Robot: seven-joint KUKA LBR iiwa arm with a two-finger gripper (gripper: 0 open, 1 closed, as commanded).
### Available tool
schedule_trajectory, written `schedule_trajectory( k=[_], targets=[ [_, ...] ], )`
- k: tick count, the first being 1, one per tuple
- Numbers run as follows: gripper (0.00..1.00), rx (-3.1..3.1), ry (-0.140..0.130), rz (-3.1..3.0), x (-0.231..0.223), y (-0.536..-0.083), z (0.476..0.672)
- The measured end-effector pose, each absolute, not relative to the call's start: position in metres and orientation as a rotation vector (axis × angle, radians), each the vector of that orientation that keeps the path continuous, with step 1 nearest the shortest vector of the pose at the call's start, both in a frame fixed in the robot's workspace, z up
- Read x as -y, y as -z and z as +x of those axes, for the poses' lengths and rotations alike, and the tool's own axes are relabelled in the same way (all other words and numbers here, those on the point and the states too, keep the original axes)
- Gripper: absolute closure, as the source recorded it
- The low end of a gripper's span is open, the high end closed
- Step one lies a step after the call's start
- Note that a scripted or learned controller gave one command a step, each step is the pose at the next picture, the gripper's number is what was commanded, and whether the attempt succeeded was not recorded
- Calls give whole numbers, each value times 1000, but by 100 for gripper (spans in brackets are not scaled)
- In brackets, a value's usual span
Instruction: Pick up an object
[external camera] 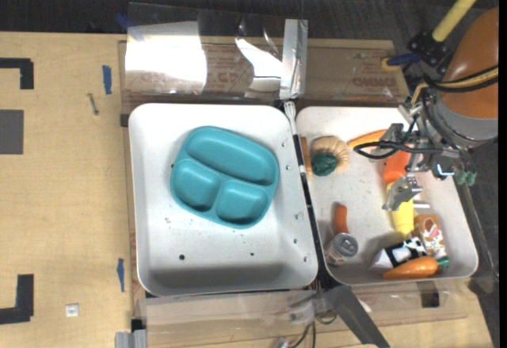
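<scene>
My gripper [402, 194] hangs over the right bin [360, 189], reaching in from the upper right under the orange-banded wrist [475, 69]. Its tip is directly above a yellow object [403, 219], and an orange object [394, 168] lies just behind it. Nothing shows as lifted. Around it lie a tan and teal round toy [326, 155], an orange carrot-like piece [367, 138], a reddish sausage [340, 216], a small grey can [344, 245], a black-and-white toy [407, 249], a printed box [431, 231] and another carrot [412, 266].
The left bin [150, 204] holds a teal divided plate [224, 174]. A clear plastic sheet [214, 61] lies behind the bins. Cables [380, 150] trail from the wrist over the right bin. The wooden bench [55, 180] stretches to the left.
</scene>
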State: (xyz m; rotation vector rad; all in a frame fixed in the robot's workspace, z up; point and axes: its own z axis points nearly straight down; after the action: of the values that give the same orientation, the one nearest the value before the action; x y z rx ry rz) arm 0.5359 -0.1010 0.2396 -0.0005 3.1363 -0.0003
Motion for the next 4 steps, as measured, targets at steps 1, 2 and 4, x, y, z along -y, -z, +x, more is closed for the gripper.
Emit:
schedule_trajectory(
  k=[1, 2, 4],
  targets=[
    [0, -3128, 1, 191, 114, -93, 482],
    [0, -3097, -1, 486, 95, -100, 538],
    [0, -3073, 0, 605, 125, -89, 573]
  ],
)
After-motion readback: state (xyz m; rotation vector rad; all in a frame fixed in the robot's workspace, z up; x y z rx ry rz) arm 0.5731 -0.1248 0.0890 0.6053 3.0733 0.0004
